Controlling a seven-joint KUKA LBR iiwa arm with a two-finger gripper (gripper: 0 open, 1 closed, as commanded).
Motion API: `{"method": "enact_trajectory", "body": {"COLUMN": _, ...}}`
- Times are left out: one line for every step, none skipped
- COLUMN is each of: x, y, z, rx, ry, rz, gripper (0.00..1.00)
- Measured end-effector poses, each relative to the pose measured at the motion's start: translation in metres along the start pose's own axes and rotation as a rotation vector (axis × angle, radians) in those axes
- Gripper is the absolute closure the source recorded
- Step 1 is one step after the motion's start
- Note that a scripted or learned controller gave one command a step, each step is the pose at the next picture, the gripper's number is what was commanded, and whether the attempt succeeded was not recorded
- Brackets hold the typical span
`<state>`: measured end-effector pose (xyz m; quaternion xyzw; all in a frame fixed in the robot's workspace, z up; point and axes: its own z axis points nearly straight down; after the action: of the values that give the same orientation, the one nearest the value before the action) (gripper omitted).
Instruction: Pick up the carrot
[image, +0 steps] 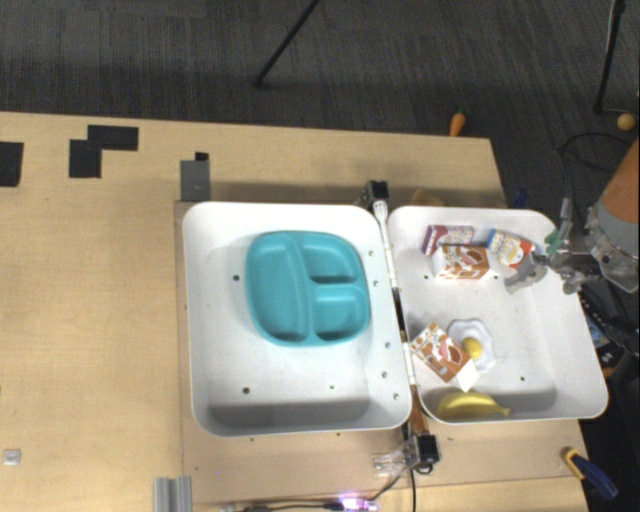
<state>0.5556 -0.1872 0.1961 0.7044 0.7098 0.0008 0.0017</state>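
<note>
Reaching in: arm (620, 215) enters beyond and right of the egg (470, 340), wrist low over the right bin (590, 360); a pose for working that bin's far corner, by my reading.
Gripper (528, 272): tip beyond and right of the egg, low over the bin floor; cannot tell whether it is spread or pressed together, and nothing is visibly pinched.
Carrot: not surely identified. Best candidate is a small white-and-orange item (508, 248) beyond and right of the egg, just beside the gripper tip; it may equally be a wrapper.
Packets: brown one (462, 262) beyond the egg, purple one (445, 237) beyond that; both lie flat, loosely strewn, as if dumped rather than arranged.
Snack pack (438, 352): touching the egg on its left, tilted.
Banana (472, 404): nearer than the egg, against the bin's near wall, likely slid down there.
Tray (305, 285): teal, divided, well left of the egg, centred in the left bin (215, 330); probably a drop-off target.
Bench (90, 300): pale wood, matte, with black patches (100, 150) far left of the egg.
Clamp (457, 123): orange-handled bit at the bench edge, well beyond the egg; not the carrot, I judge.
Room: dark carpet (300, 50) beyond the bench, a stand leg crossing it.
</note>
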Motion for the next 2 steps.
{"method": "enact_trajectory", "body": {"x": 0.076, "y": -0.068, "z": 0.024, "rx": 0.005, "ry": 0.004, "rz": -0.06, "gripper": 0.0}}
{"method": "enact_trajectory", "body": {"x": 0.092, "y": -0.06, "z": 0.076, "rx": -0.02, "ry": 0.004, "rz": 0.222, "gripper": 0.0}}
